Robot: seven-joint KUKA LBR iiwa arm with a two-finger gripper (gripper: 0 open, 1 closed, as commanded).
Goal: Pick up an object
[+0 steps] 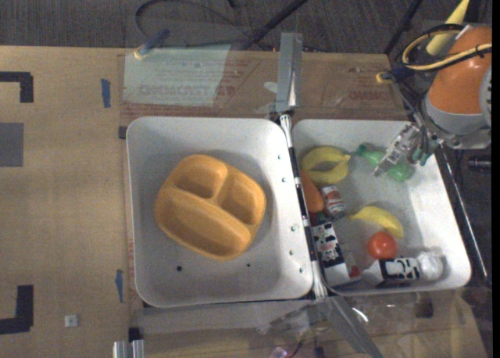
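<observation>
Grey arm w/ orange band reached in from the right; gripper sat over the right white bin, near its back edge, just beside a green plastic bottle lying w/ long axis roughly left-right. Couldn't tell fingers' state. Left white bin held an orange divided tray, w/ open room round it.

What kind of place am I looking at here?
Probably a robot test lab, not a kitchen: two white bins sit on a taped cardboard bench, toy food such as a banana lies in one, and a robot arm reaches in.
</observation>
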